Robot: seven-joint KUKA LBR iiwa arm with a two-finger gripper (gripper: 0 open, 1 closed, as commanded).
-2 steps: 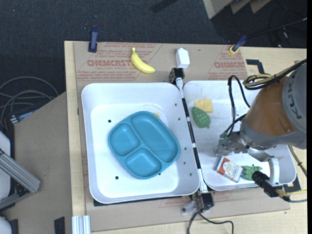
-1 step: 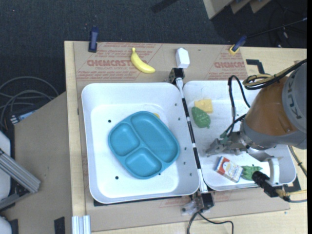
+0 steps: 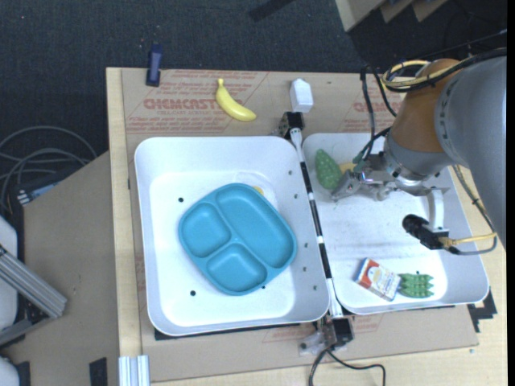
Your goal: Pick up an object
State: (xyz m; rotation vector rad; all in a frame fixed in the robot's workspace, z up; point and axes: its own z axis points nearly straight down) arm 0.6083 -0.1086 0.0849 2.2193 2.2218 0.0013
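One arm only, reaching in from right over right bin (image 3: pixel 475 284). Jaws (image 3: pixel 360 180) hovered low at bin's upper left; open or closed could not be told. Green object (image 3: pixel 327 170) lay just left of jaws, long axis roughly along bin's left wall, close to divider. Tight room on wall side; open floor toward bin centre. Small carton (image 3: pixel 376 279) and green toy (image 3: pixel 417 285) sat well apart near front edge. Blue tray (image 3: pixel 235 237) filled left bin (image 3: pixel 153 167).
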